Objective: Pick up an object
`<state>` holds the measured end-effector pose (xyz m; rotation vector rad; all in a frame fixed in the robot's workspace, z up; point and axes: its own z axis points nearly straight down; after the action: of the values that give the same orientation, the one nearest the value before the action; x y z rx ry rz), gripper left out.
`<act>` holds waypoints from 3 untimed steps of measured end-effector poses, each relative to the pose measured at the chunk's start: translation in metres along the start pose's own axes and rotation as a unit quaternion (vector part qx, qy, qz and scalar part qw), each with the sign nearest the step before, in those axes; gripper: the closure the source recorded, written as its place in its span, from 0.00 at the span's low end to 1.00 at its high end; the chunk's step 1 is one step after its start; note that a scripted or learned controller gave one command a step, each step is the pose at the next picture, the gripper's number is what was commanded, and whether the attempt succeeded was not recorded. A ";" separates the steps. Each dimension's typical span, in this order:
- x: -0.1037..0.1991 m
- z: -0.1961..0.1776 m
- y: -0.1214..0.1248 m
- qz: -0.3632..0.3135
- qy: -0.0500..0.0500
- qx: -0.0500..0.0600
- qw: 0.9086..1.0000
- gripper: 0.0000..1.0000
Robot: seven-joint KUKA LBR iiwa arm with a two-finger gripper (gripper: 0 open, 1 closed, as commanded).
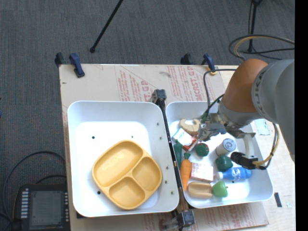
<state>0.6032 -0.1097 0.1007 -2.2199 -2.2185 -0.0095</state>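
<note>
The arm reaches in from the right over the right bin (263, 192), its orange band above the wrist, and the gripper (208, 128) sits low among the clutter near that bin's upper left part. Whether it is released or clenched cannot be told, since the wrist hides it. Just to its left lies a beige bread-like piece (189, 125), touching or nearly touching the gripper. Just below it is a dark green ball (202, 149), with a small can (224, 147) beside that to the right. Farther toward the near side lie a carrot (185, 173), a pink-and-white packet (201, 171), a blue bottle (237, 173), a hot dog bun (199, 190) and a light green fruit (220, 189). The left bin (79, 114) holds a yellow divided plate (127, 174), well apart from the gripper.
</note>
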 end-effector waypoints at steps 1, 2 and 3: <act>0.000 0.000 0.000 0.000 0.000 0.000 1.000 0.00; 0.001 -0.008 0.000 0.001 0.001 0.002 1.000 1.00; 0.000 -0.008 0.000 0.001 0.001 0.002 1.000 0.00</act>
<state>0.6033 -0.1093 0.1090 -2.2198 -2.2138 -0.0073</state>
